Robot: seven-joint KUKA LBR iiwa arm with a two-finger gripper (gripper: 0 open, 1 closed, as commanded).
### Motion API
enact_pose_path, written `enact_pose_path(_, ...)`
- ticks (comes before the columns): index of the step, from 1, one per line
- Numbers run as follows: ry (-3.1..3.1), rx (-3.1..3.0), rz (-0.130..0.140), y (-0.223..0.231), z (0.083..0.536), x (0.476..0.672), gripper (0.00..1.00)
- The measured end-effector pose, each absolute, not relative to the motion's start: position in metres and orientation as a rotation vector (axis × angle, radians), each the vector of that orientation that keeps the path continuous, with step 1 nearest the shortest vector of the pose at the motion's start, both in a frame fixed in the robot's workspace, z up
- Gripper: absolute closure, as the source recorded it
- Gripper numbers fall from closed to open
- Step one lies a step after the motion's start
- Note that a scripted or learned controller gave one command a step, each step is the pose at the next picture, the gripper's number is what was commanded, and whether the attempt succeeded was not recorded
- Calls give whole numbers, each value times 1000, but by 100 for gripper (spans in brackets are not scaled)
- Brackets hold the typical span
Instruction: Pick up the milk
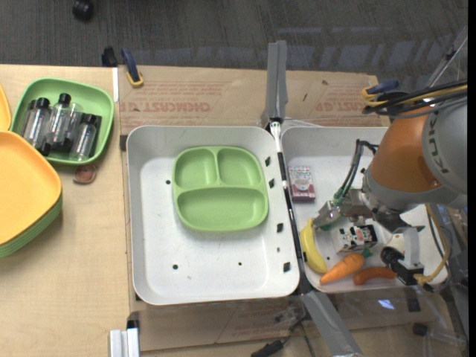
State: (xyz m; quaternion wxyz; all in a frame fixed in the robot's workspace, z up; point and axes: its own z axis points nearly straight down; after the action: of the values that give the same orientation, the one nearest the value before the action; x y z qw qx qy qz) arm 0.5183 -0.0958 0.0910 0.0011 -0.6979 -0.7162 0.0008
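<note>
1. Lying flat near the top left corner of the right bin (pixel 327 155), the milk carton (pixel 301 183) is seen with free room around it, so it can likely be reached from above.
2. The gripper (pixel 346 227) is held low near that bin's bottom edge, just beside the banana (pixel 312 248) and carrot (pixel 342 268), apart from the milk.
3. Whether the gripper is open or closed cannot be told.
4. The carton's label is too small to be read.
5. Upside-down red writing on the brown board (pixel 193 88) looks like "CHEMCAST".
</note>
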Motion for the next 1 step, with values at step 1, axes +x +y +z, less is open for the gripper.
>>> enact_pose_path(1, -2243, -2194, 4, -97, 99, 518, 100)
